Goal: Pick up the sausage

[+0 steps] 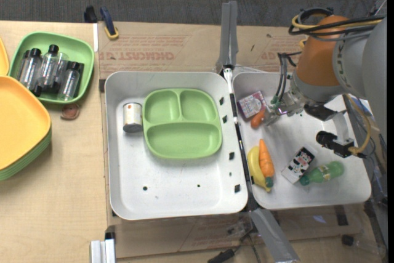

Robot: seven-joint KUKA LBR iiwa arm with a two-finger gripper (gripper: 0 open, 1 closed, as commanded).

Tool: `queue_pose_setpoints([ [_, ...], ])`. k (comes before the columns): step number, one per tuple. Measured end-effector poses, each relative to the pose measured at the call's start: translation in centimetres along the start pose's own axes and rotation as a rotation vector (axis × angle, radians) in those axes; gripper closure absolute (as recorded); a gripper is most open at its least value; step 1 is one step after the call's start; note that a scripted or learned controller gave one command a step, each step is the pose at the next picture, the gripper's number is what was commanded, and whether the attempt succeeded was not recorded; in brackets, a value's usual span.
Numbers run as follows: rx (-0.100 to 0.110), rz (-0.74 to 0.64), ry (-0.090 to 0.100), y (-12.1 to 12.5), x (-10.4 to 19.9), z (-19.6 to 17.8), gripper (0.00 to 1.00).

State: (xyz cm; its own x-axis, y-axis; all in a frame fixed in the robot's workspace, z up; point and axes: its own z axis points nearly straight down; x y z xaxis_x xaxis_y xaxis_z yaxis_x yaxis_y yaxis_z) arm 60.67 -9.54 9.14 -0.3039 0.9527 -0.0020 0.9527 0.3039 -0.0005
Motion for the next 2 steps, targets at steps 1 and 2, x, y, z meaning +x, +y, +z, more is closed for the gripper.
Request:
queue_pose_setpoints([
  [1, 0.000, -0.001, 0.000, 0.0, 0.0, 0.0, 0.00],
  [2, 0.002, 0.078, 0.000, 3.6, 10.3, -10.0, 0.00],
])
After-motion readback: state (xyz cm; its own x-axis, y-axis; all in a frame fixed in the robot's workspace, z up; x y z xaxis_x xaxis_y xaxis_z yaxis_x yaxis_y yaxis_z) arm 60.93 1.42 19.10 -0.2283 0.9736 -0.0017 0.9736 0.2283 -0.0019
